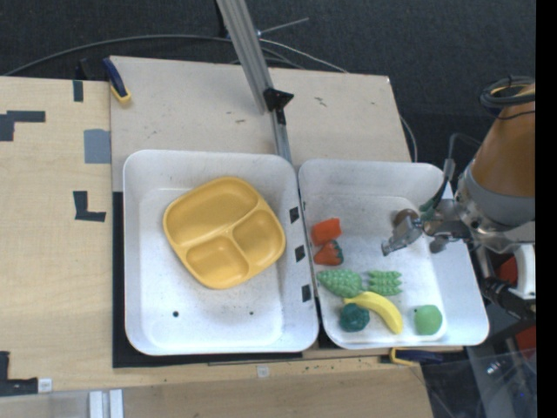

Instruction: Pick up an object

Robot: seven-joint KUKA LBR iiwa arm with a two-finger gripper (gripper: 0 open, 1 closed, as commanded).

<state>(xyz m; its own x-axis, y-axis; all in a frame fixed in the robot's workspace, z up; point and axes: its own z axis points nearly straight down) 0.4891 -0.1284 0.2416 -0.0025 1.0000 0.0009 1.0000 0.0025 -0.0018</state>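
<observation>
The right bin (365, 177) holds several toy foods. A red piece (325, 230) and a strawberry (329, 252) lie near its left wall. Below them are a knobbly green vegetable (339, 281) and a smaller green piece (384, 279). Along the front sit a dark green item (353, 318), a yellow banana (380, 310) and a green apple (427, 320). My gripper (399, 233) hangs over the bare middle of this bin, right of the red piece and above the green pieces. I see nothing in it.
The left bin (148, 303) carries a yellow divided plate (224, 232). A slanted metal pole (248, 42) comes down to the seam between the bins. The arm's orange band (513, 146) is at the right edge.
</observation>
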